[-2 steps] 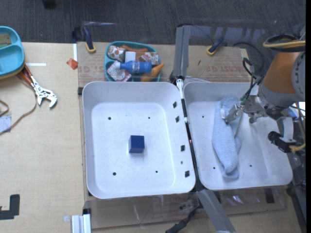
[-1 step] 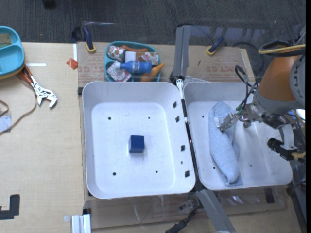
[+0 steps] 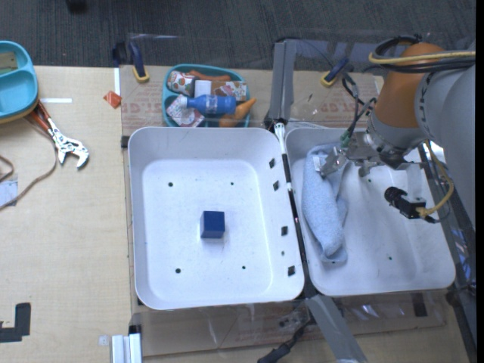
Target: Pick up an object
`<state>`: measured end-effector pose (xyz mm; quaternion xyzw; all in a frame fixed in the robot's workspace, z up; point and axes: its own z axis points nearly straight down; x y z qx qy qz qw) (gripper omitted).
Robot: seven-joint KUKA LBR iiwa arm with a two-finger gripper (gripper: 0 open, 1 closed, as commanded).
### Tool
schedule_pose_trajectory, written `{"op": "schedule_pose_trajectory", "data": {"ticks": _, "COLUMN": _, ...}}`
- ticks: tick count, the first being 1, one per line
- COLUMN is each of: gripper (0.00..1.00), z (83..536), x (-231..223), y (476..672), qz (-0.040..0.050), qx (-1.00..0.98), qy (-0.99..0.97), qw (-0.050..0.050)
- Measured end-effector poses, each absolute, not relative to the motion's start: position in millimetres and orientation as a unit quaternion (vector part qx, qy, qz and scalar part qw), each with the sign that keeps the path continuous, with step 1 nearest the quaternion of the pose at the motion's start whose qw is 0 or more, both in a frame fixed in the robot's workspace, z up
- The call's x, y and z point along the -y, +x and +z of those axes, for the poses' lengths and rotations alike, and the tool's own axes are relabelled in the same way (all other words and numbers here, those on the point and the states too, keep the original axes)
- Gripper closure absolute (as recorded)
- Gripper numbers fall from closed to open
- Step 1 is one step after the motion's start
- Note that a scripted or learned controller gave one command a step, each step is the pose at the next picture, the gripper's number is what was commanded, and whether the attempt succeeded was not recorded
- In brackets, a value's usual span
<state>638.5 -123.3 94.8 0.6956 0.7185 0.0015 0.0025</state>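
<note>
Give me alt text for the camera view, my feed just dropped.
The gripper sits at the top end of a light blue cloth lying in the right bin. A small blue cube rests alone in the left bin, with a wrench on the bench at far left.

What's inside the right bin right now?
The right bin holds a light blue cloth lying along its left side, with the gripper at the cloth's top end. Whatever lies under the cloth and the arm is hidden.
</note>
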Motion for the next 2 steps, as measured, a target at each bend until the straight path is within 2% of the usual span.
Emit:
{"op": "schedule_pose_trajectory", "data": {"ticks": 1, "gripper": 0.0, "z": 95, "x": 108, "y": 659.8, "qz": 0.0, "qx": -0.752, "qy": 0.659, "qw": 0.003}}
{"op": "schedule_pose_trajectory", "data": {"ticks": 2, "gripper": 0.0, "z": 97, "x": 172, "y": 658.5, "qz": -0.0002, "qx": -0.733, "qy": 0.68, "qw": 0.002}}
